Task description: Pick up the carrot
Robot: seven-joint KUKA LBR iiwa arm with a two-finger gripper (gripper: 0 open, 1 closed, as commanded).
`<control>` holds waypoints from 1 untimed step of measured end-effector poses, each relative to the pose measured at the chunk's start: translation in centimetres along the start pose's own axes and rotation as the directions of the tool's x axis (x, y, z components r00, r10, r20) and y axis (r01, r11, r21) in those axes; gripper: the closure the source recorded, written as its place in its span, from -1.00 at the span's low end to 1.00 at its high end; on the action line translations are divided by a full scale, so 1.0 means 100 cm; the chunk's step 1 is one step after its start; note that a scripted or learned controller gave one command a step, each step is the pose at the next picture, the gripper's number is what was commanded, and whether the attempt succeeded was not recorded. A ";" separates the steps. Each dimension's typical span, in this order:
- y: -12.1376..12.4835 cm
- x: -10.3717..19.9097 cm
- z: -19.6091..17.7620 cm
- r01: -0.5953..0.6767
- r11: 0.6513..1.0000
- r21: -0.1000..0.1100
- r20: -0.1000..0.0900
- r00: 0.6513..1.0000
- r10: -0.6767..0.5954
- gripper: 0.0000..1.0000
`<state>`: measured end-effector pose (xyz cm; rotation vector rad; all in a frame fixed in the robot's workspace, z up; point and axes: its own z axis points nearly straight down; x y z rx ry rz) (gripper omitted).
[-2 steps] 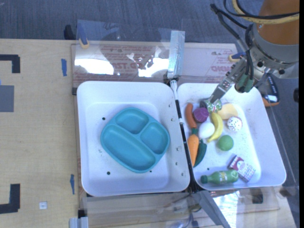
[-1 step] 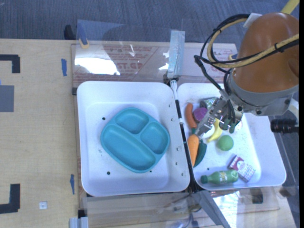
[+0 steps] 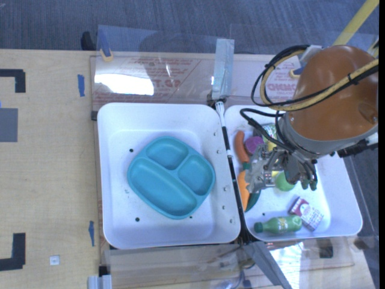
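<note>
The carrot (image 3: 243,186) is an orange piece with a dark green end, lying along the left wall of the right bin (image 3: 346,179). My gripper (image 3: 263,172) hangs low over the bin's middle left, just right of the carrot and partly covering it. The arm's orange band and grey wrist (image 3: 328,101) rise above it and hide the back right of the bin. I see nothing clearly held.
Another orange-red piece (image 3: 239,143) and a purple item (image 3: 254,144) lie behind the carrot. A yellow-green ball (image 3: 284,182), a small printed box (image 3: 305,213) and a green bottle (image 3: 278,224) lie toward the front. The left bin (image 3: 114,161) holds a blue divided plate (image 3: 171,176).
</note>
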<state>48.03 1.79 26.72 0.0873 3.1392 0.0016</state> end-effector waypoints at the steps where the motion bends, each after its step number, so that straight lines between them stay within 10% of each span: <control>1: 0.025 0.001 -0.038 -0.173 0.985 -0.002 0.006 0.985 0.173 1.00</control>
